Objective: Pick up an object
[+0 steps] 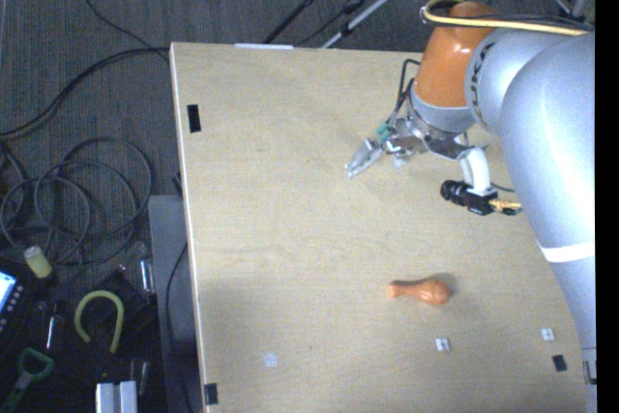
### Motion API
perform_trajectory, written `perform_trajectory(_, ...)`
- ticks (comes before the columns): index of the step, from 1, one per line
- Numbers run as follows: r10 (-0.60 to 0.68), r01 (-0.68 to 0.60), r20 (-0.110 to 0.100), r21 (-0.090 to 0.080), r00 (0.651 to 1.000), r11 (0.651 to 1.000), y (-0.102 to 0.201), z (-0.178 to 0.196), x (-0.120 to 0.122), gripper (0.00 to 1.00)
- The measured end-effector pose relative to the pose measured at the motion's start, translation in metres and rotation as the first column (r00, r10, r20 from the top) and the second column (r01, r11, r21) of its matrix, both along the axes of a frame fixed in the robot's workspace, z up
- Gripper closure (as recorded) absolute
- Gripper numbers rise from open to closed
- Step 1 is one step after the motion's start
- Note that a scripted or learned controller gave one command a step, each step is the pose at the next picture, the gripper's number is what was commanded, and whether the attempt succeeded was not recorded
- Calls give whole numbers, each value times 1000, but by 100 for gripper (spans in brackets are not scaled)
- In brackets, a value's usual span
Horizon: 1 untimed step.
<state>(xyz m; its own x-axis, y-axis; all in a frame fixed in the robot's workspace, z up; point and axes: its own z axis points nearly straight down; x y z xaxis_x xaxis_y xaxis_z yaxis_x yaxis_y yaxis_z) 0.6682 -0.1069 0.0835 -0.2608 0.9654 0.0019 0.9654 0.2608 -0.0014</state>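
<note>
**Entry: orange object on board, gripper standing off beyond it**

Item 1, nearest the camera: small orange pear-shaped object with a narrow neck [422, 290], smooth, likely plastic or rubber. It lies flat on the pale wooden board [280, 247], in the lower right part of the board. Long axis runs roughly left to right across the view, bulb end to the right, neck end to the left. Nothing touches it.

Item 2, farther back: small two-finger metal gripper [360, 162] on the grey arm with the orange band [455, 63]. It sits in the upper middle of the board, pointing left and slightly down in the view. The fingertips appear drawn close together, with a narrow gap at most, and nothing is seen between them.

Relation: the object lies well apart from the gripper, toward the camera and a little to the right of the fingertips. Judged need: travel toward the camera, then close across the short axis of the neck or bulb.
</note>
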Motion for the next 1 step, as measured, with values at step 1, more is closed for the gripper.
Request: perform_trajectory(1,0,0,0,2,1000,1000,1,9,0,100)
